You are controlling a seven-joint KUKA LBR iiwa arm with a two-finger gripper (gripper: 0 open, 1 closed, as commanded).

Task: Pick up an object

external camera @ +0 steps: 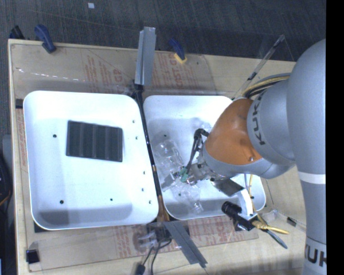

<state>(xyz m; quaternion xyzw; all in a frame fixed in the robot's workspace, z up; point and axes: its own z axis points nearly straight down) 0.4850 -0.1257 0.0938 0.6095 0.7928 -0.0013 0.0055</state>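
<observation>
With white "KUKA" lettering on its grey wrist, the arm sets its gripper [186, 176] (grip state cannot be told) among clear plastic objects [167, 152] near the right bin's [178, 105] left wall, while a dark ribbed mat [94, 141] lies mid-left bin [40, 107].

My counter [80, 67] is a pale wooden board with faint red lettering across it. Beyond its far edge lies dark grey carpeted floor [160, 4]. Two blue clamps [45, 37] grip that far edge, with an upright grey metal bar [144, 56] between them. Light falls evenly over the counter.
</observation>
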